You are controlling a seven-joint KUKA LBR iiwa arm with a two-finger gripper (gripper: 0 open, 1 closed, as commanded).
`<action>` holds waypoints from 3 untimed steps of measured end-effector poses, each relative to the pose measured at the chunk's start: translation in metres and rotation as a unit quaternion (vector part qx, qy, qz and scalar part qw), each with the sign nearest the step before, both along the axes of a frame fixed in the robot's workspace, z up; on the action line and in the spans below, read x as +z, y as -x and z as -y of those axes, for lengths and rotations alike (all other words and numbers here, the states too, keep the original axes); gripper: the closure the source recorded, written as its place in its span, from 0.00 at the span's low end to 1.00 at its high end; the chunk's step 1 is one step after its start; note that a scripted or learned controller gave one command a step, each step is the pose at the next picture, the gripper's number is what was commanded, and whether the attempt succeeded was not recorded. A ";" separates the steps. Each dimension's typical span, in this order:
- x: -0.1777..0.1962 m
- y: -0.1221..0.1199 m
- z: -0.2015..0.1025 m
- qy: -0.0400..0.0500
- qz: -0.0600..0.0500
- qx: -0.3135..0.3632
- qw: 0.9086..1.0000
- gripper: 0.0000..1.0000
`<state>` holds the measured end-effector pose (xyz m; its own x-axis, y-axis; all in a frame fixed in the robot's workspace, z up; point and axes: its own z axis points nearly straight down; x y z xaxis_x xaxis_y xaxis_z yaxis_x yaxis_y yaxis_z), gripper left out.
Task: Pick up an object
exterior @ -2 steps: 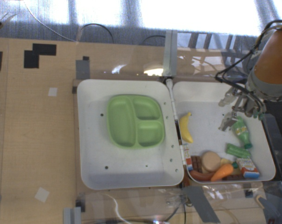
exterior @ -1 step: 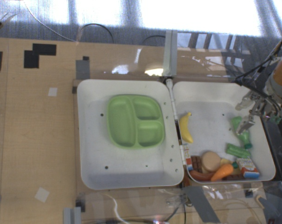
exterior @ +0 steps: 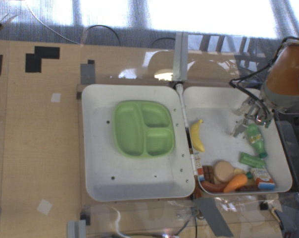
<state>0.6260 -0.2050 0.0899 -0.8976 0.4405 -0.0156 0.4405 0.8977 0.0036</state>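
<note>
My gripper point(exterior: 244, 124) hangs over the upper right part of the right bin point(exterior: 216, 114), open, with nothing between its fingers. A green bottle point(exterior: 257, 141) lies just below and right of it, its cap end close to the fingertips. A yellow banana point(exterior: 197, 135) lies by the bin's left wall. Along the front of that bin lie a tan round piece point(exterior: 224, 171), an orange carrot point(exterior: 235, 183), a brown sausage point(exterior: 213, 186), a small green piece point(exterior: 252, 159) and a red-and-white carton point(exterior: 263, 178).
The left bin point(exterior: 100, 177) holds a green divided plate point(exterior: 143, 128). A metal divider post point(exterior: 179, 58) stands behind the seam between the bins. Black cables point(exterior: 246, 78) loop near the arm's orange band point(exterior: 287, 73).
</note>
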 end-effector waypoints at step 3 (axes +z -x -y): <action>0.113 -0.030 -0.040 -0.002 -0.002 -0.101 0.995 0.00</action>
<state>0.6563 -0.1654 0.2027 -0.7914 0.6112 -0.0103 0.6112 0.7914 0.0050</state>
